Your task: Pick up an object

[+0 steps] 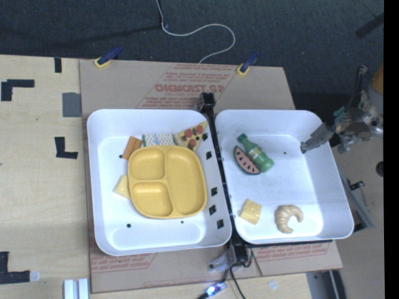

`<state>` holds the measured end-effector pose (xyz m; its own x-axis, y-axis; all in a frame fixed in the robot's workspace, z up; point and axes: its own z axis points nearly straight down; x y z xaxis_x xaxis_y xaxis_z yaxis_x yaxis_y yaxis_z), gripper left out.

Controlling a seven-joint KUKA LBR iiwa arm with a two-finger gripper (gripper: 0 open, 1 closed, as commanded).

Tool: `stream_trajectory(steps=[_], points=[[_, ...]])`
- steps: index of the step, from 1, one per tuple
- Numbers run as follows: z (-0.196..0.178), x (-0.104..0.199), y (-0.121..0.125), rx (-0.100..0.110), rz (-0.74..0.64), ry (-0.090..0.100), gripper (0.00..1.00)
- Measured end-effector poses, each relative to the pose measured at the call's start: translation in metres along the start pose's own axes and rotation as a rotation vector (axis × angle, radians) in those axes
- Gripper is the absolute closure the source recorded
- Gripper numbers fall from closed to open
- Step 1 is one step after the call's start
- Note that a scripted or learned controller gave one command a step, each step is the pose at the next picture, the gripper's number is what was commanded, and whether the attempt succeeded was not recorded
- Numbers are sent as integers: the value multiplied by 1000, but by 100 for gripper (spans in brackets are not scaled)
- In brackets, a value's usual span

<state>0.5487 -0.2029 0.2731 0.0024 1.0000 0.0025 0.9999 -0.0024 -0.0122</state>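
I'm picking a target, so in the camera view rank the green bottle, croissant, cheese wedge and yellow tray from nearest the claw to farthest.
From the claw:
1. Green bottle, right bin, upper middle.
2. Croissant, right bin, lower edge.
3. Cheese wedge, right bin, lower left.
4. Yellow tray, left bin.

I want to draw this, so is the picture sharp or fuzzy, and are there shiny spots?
Camera view: soft overall, no small detail crisp; the gripper at the right bin's edge looks blurry; light is even, shadows faint beside the yellow tray; no strong glare.

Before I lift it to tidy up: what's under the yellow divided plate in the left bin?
Poking out from under the yellow plate: an orange piece, a pale wedge and a pizza slice. Anything fully beneath stays hidden.
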Motion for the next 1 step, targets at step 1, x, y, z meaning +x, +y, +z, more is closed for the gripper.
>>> stream_trajectory(steps=[1], points=[[-6,0,2,-11,-3,-3,0]])
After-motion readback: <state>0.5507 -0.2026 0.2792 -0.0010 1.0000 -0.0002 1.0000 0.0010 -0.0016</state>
